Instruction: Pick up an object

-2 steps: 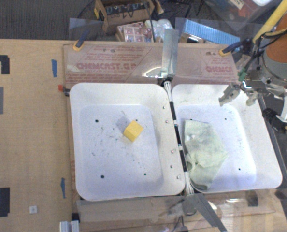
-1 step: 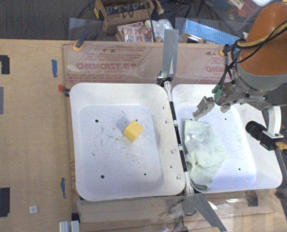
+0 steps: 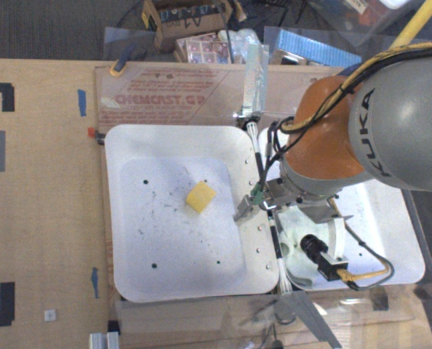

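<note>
Two white bins side by side. Left bin (image 3: pixel 129 267): one yellow block (image 3: pixel 201 197), near centre, lying flat, rotated cornerwise, no clear long axis. Right bin (image 3: pixel 405 260): arm (image 3: pixel 361 129) above it. One gripper (image 3: pixel 246 208) over divide between bins, near block, apart; grip state cannot tell.

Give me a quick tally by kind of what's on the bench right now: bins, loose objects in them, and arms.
White bins: 2, the left bin and the right bin
Yellow blocks: 1, the yellow block lying in the left bin
Robot arms: 1, the grey and orange arm over the bins' shared edge
Total: 4
</note>
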`<action>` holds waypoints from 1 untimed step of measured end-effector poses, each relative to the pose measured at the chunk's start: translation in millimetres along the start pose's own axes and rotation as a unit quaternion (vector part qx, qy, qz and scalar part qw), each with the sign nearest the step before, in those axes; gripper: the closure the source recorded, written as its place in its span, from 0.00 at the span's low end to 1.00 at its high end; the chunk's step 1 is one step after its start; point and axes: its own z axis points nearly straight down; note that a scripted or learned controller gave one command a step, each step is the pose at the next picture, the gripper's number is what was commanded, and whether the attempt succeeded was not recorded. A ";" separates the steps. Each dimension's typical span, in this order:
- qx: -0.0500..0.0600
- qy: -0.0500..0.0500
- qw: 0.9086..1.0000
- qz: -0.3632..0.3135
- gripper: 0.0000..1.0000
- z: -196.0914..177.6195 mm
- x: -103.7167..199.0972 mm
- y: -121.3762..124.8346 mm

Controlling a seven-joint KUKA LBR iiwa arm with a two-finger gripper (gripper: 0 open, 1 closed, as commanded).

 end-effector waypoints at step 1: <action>-0.014 -0.007 0.998 -0.061 0.00 36.1 14.0 24.4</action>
